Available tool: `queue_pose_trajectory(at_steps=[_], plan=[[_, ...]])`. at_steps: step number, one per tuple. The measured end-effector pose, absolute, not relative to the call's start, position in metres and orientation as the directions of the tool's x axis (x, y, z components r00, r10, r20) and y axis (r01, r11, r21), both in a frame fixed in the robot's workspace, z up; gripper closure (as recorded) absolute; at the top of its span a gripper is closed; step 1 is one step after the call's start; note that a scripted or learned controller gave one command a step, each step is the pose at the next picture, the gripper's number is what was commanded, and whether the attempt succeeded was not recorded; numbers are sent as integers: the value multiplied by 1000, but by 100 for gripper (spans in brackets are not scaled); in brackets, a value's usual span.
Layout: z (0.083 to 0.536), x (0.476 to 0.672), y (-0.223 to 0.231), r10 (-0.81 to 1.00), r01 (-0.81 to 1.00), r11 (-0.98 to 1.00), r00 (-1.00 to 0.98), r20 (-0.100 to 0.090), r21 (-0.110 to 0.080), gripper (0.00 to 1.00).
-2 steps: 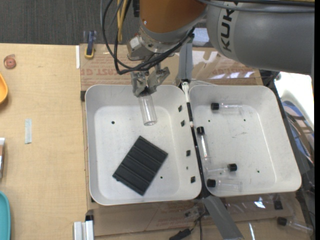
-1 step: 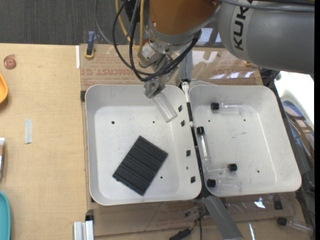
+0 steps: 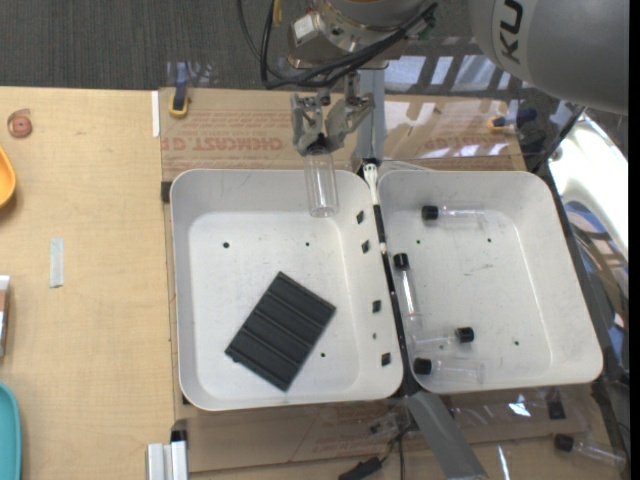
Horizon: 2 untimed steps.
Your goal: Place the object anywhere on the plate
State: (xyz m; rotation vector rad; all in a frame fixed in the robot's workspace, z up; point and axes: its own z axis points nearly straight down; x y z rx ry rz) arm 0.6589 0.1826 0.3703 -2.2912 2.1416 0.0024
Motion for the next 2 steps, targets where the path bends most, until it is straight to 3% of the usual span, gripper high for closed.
queue_pose_trajectory(at_steps=[1,2], plan=[[441,660,152,-968,-968,-250,250,-4,-3,100],[441,591,202,-764,-764,-645,645,-4,-1,100]])
